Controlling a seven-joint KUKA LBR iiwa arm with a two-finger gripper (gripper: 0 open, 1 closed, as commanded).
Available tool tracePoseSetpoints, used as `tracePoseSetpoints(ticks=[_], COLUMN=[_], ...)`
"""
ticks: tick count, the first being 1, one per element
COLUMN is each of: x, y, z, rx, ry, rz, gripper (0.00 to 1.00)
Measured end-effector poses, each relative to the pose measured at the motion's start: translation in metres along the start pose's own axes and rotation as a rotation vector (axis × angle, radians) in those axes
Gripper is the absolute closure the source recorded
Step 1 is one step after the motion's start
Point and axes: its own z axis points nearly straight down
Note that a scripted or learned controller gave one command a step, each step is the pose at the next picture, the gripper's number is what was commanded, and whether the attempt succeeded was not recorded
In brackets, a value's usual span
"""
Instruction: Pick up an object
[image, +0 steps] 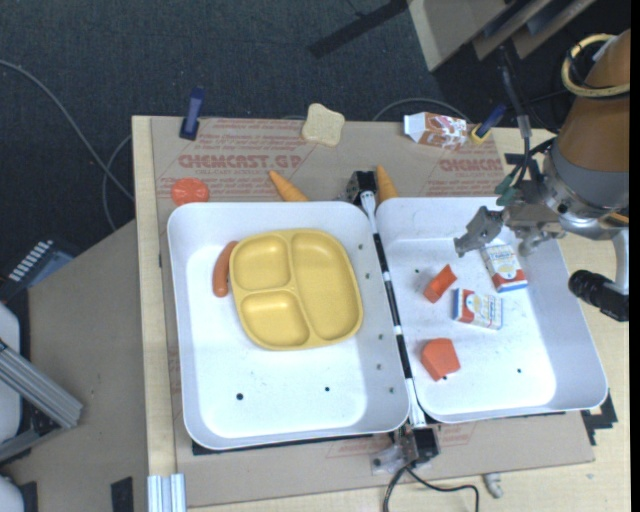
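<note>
Gripper (497, 232) low over right bin (570, 340), tilted; whether open or closed, cannot tell.

Small carton (503, 266) just below tip, maybe touching. Second carton (477, 308) near, further below. Orange wedge (439, 283) to left below, red block (440, 357) well apart.

Risk: tip pushes carton flat, no grasp, since carton lies at angle. Two cartons close together, may catch both, or slip.

Arm (590, 150) comes from right, wrist bent down to bin.

Right bin (560, 385) — 4 items: small carton (503, 267) lying flat near the top; second carton (478, 309) just below; orange-red wedge (439, 284) at left; orange-red block (439, 358) — lowest, apart.
</note>
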Motion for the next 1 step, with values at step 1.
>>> tracePoseSetpoints(ticks=[1], x=[-0.0252], y=[0.0405], z=[0.1056], rx=[0.004], ry=[0.001], rz=[0.001], gripper=[0.0])
